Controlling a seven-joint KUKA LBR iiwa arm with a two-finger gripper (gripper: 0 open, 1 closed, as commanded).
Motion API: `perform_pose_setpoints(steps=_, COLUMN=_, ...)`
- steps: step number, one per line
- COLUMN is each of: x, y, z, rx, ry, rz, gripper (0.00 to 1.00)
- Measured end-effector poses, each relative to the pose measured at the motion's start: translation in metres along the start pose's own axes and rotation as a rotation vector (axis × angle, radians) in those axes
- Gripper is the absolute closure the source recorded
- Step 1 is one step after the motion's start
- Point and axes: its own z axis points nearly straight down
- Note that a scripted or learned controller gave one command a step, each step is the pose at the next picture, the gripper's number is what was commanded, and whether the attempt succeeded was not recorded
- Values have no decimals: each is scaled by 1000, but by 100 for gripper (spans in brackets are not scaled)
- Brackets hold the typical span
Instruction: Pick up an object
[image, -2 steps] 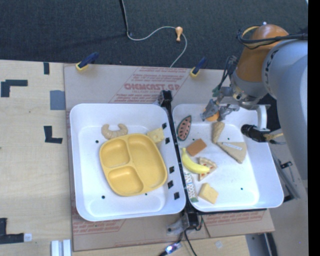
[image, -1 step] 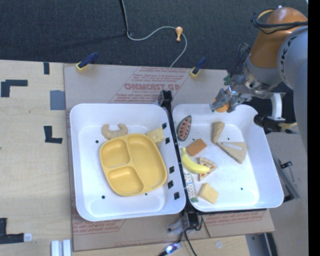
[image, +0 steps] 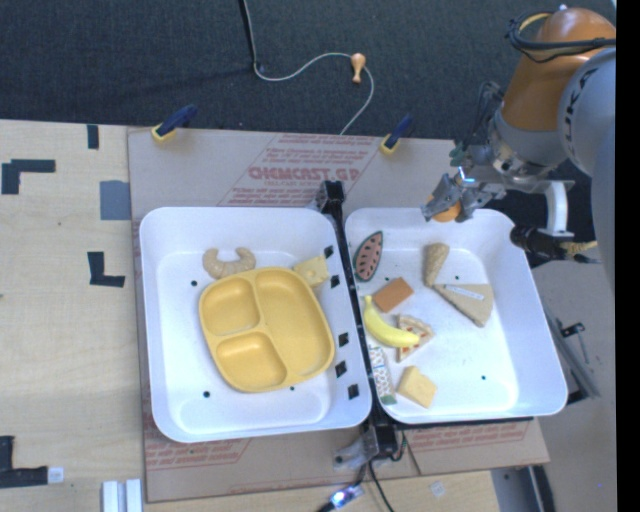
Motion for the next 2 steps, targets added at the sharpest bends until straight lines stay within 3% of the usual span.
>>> perform_pose_setpoints(steps=2, x=114, y=-8, z=-11, rx=2, ry=0, rz=-5, gripper=100)
